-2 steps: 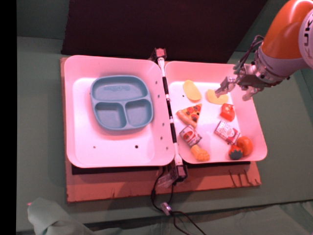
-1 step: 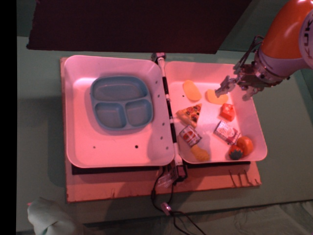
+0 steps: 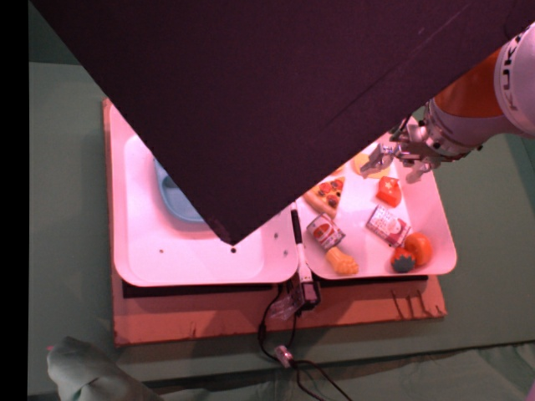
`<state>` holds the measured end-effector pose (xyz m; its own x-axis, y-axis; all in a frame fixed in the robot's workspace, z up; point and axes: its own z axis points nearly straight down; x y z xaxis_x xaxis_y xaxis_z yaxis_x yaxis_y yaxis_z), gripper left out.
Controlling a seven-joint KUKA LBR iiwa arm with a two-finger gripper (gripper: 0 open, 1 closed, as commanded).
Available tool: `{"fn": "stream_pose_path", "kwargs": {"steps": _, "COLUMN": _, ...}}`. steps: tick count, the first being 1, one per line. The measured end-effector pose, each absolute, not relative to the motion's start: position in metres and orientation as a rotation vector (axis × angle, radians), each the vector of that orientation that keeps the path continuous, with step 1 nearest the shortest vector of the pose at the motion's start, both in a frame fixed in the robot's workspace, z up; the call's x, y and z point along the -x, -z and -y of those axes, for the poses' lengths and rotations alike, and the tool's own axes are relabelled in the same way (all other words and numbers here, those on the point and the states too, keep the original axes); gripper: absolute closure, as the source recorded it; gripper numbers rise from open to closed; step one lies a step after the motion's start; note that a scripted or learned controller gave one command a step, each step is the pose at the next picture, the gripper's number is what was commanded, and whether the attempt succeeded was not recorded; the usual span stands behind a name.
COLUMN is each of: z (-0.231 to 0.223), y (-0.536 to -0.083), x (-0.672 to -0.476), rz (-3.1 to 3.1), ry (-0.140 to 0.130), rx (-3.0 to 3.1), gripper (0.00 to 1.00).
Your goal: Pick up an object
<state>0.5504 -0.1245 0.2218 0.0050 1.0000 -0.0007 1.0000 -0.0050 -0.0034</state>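
Observation:
The right bin [image 3: 443,224] holds several toy foods: a pizza slice [image 3: 326,195], a red can [image 3: 325,230], a beige piece [image 3: 342,262], a red-and-white box [image 3: 388,225], a small red block [image 3: 389,190] and an orange fruit [image 3: 411,251] with a teal end. A yellow item [image 3: 364,165] lies at the bin's far side. My gripper [image 3: 385,155] hangs over that far side, just right of the yellow item and above the red block. Nothing can be seen held in it.
A big dark panel [image 3: 267,82] covers the upper view and hides the far parts of both bins. The left bin [image 3: 192,261] holds a blue dish [image 3: 174,197], half hidden. A black pen-like bar [image 3: 296,228] lies on the divider; cables [image 3: 288,324] trail off the front edge.

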Motion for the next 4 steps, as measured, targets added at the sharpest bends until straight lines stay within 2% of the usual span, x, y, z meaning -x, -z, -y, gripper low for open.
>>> {"fn": "stream_pose_path", "kwargs": {"steps": 2, "z": 0.136, "y": -0.108, "x": -0.542, "rz": 2.213, "ry": -0.005, "rx": 2.226, "gripper": 0.0}}
{"fn": "stream_pose_path", "kwargs": {"steps": 3, "z": 0.138, "y": -0.099, "x": -0.547, "rz": 2.223, "ry": 0.012, "rx": 2.232, "gripper": 0.0}}
{"fn": "stream_pose_path", "kwargs": {"steps": 4, "z": 0.141, "y": -0.113, "x": -0.551, "rz": 2.233, "ry": 0.023, "rx": 2.251, "gripper": 1.0}}
